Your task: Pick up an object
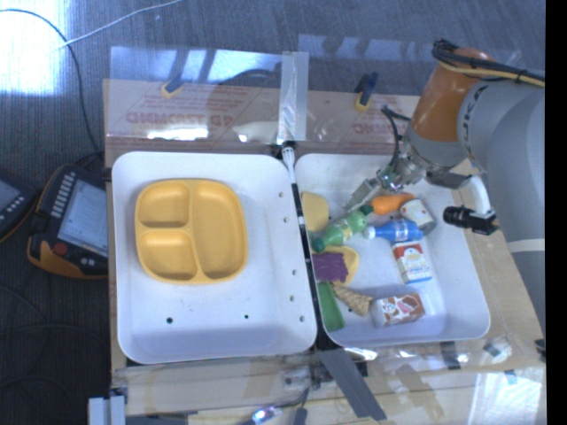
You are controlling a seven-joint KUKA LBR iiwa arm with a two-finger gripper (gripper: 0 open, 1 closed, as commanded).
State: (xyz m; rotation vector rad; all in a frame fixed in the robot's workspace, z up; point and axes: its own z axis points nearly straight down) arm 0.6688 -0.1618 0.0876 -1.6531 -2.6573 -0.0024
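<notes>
A: Clutter is my worry. I have the jaws (368,191) low over the top of the right bin (461,321), at the near end of the heap, and I can't tell from this slant whether they are released or clenched — nothing shows between them.

B: So what could slip?

A: The pieces lie touching each other. The green bottle (341,231) sits just below the jaws, against the blue bottle (396,231), with the orange carrot-shaped piece (390,204) right above that. I judge a close here could catch two at once, or nudge one sideways and pinch only an edge, which would drop on the lift. The round bottles look apt to roll.

B: Count them for me.

A: Two white bins. In the left bin (142,326), one yellow divided plate (190,230), alone. In the right one: one green bottle, one blue bottle, one orange piece, one small carton (413,263) with a red label, one packet (398,309) lying flat near the front wall, one purple piece (330,266), one yellow round piece (314,209) by the dividing wall, one cone (353,300) — plus a green strip beside it I can't identify.

B: And the target?

A: Any one of them; all rest in the right bin, none lifted.
</notes>
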